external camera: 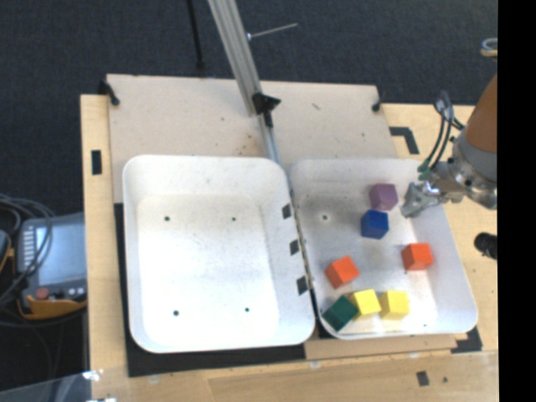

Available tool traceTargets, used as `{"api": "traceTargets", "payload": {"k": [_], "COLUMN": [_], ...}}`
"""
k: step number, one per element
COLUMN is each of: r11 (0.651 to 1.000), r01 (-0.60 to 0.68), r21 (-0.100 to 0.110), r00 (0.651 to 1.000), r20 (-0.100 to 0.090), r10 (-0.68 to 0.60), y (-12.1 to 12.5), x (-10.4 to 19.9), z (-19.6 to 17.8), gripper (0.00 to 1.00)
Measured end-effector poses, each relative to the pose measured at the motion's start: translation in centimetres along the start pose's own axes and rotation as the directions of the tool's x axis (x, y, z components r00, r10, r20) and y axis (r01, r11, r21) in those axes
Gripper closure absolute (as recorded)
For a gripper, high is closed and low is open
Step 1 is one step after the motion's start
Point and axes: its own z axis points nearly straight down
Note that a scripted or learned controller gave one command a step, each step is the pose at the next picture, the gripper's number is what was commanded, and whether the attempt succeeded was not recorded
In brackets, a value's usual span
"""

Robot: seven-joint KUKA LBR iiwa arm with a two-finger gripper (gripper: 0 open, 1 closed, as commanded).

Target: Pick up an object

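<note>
The right bin (448, 249) holds several small blocks: a purple one (383, 196), a blue one (374, 224), two orange ones (342, 270) (416, 256), two yellow ones (367, 301) (395, 303) and a green one (340, 312). My gripper (416, 201) hangs over the bin's upper right part, just right of the purple block and above the right-hand orange block. Nothing shows between its fingers.
The left bin (209, 249) stands beside the right one, with black clips along their shared edge. A slanted aluminium bar (239, 48) rises from behind the bins. A handheld pendant (50, 262) lies off the bench to the left.
</note>
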Motion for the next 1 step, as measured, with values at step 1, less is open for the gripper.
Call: {"api": "traceTargets", "payload": {"k": [1], "r11": [1.0], "r01": [0.005], "r21": [-0.001], "r00": [1.0], "r20": [0.0], "r10": [-0.005], "y": [0.18], "x": [-0.17], "z": [-5.13], "gripper": [1.0]}}
